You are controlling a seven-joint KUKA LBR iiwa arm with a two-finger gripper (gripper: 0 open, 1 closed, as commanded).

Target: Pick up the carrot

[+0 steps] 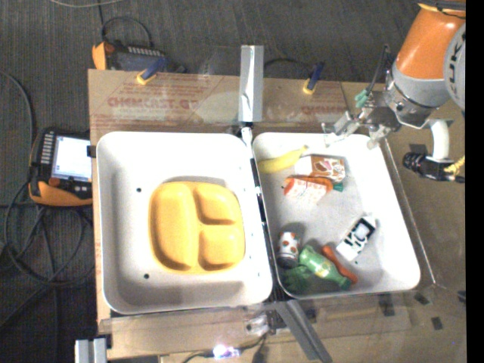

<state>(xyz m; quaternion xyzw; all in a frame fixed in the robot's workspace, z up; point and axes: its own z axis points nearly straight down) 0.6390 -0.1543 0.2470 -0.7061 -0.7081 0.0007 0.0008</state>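
The carrot (338,263) lies low in the right bin (393,203), toward the lower right of the frame, touching a green bottle (321,265) and near a white gadget (357,237). The gripper (354,124) hovers at the bin's upper rim, jaws released (nothing between them). Best to descend straddling the carrot's free orange end, fingers across its width

Dark carpet (45,293) with black cables (23,225)

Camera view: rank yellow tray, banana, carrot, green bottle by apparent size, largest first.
1. yellow tray
2. green bottle and banana: they look close in size, so no ranking between them
3. carrot, partly hidden by the bottle
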